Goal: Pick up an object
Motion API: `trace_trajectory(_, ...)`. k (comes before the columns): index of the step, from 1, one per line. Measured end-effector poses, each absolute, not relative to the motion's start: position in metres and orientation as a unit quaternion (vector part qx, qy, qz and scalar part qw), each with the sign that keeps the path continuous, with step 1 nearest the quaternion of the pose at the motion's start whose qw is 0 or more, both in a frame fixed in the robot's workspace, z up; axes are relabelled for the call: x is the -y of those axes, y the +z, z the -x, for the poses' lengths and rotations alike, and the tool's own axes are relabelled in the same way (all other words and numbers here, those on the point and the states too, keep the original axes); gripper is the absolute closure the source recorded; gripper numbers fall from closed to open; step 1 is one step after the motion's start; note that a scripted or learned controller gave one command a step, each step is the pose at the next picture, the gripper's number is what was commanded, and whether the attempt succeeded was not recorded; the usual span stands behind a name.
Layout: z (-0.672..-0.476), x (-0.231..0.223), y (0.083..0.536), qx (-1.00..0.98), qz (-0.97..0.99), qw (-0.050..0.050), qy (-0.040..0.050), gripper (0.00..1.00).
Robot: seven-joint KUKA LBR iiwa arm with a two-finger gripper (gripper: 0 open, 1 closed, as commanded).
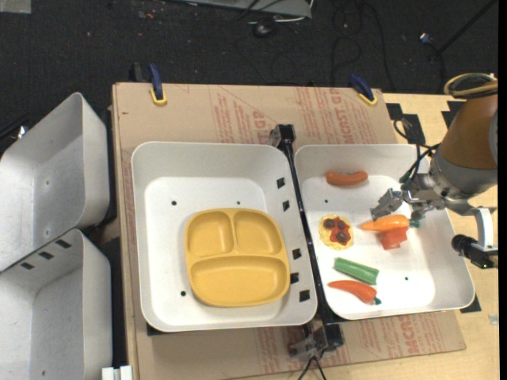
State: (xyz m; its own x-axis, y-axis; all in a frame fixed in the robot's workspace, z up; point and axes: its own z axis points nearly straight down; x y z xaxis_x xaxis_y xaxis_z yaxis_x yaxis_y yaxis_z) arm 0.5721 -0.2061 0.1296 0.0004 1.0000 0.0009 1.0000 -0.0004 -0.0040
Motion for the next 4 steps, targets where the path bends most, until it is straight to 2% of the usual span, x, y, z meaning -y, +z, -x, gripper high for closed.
trace_trajectory(1,-0.577,0.208,0.098,0.707,0.707,-0.009,-0.0030,0.00)
trace_trajectory(2,-0.579,0.209,0.111,0.707,0.707,-0.013,-0.0037,1.00)
trace_trajectory(3,-0.581,0.209,0.154,0.708,0.706,-0.002,-0.0011,1.00)
trace_trajectory(4,-0.582,0.219,0.211,0.708,0.706,-0.003,-0.0011,1.00)
